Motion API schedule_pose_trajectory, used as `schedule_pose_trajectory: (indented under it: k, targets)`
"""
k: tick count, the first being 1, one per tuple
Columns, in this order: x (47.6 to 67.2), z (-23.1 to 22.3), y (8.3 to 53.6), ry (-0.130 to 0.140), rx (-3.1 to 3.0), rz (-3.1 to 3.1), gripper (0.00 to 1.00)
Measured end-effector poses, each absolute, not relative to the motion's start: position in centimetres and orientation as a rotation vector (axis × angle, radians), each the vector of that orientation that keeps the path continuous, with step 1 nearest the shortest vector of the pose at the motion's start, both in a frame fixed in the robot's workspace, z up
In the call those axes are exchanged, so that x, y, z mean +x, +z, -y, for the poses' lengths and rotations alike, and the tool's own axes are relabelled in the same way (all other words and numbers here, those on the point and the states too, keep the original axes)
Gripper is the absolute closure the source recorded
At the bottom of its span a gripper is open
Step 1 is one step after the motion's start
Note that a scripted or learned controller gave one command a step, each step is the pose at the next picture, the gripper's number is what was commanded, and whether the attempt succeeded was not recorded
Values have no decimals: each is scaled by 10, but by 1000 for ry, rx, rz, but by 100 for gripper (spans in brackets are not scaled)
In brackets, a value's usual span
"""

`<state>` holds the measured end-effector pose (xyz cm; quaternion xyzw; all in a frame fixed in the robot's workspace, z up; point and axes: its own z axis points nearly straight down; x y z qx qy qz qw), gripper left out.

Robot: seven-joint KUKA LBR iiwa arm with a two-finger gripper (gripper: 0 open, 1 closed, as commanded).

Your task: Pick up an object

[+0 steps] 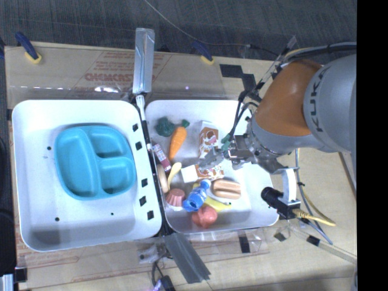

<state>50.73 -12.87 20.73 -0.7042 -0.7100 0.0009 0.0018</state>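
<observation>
The gripper (213, 157) is seen low in the right bin (245, 111), over the toy pile just beside the hot dog (226, 189); whether anything is grasped cannot be told. A carrot (177, 142) lies up-left of the hot dog, and a blue tray (95, 160) sits in the left bin (30, 162).

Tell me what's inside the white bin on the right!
The right bin holds toy food: a carrot, a hot dog, a red apple, a pink cupcake and a small carton. The arm covers the bin's right part, so anything there is hidden.
</observation>
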Motion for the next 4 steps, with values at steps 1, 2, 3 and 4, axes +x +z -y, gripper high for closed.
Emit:
schedule_pose_trajectory:
  k: [1, 2, 3, 4]
  targets:
    - [500, 156, 104, -3, -2065, 2373, 0]
    - [576, 125, 129, -1, -1660, 2669, 0]
    - [593, 124, 200, -2, -1706, 2644, 0]
    - [654, 124, 91, 2, -1251, 2882, 0]
